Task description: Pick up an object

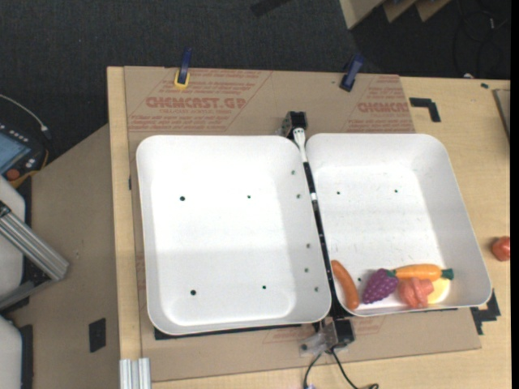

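Nearest the camera, a small black clamp [336,331] grips the front edge where the two bins meet, with a dark cable [324,367] trailing from it toward the bottom of the view.

At the far left a grey metal rail [34,245] runs at a slant beside the bench [122,298]. On the bench lies a brown cardboard sheet [243,96] with red lettering, held at its far edge by two blue clips, one on the left [185,65] and one further right [352,71].

On the cardboard, the left bin [146,217] shows a white floor with a few small dark dots. A second black clamp [295,123] sits at the far end of the seam between the bins.

The right bin [458,193] holds all the toy food, bunched along its front wall. From its front left corner: an orange sausage-shaped piece [345,284] lying at a slant, a purple bunch of grapes [379,285] just beside it, then a red piece [413,293] with a carrot [420,271] lying across its far side, and a pale yellow piece [439,292] touching the red one.

Outside the bin, at the right, a small red-orange object [501,249] rests on the bench.

I cannot tell the state of the pincer.
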Available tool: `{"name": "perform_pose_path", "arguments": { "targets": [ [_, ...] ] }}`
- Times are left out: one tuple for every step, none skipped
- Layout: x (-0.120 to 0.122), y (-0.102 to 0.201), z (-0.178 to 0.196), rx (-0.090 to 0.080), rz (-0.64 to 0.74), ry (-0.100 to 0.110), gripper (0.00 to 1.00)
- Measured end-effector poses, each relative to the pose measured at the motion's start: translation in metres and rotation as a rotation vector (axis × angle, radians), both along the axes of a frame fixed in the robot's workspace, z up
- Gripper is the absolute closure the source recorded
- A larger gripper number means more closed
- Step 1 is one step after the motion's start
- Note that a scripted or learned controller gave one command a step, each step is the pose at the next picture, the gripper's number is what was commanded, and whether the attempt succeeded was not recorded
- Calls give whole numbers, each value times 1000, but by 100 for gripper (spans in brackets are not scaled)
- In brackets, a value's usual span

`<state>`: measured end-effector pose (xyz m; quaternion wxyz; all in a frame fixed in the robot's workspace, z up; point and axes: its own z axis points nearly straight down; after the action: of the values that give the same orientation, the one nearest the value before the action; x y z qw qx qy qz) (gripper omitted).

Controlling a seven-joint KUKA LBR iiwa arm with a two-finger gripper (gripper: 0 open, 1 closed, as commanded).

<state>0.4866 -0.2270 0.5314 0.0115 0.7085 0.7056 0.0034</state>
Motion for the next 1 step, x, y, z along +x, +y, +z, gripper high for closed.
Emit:
{"name": "perform_pose_path", "arguments": {
  "targets": [
    [2, 3, 1, 5, 5, 13, 100]
  ]
}}
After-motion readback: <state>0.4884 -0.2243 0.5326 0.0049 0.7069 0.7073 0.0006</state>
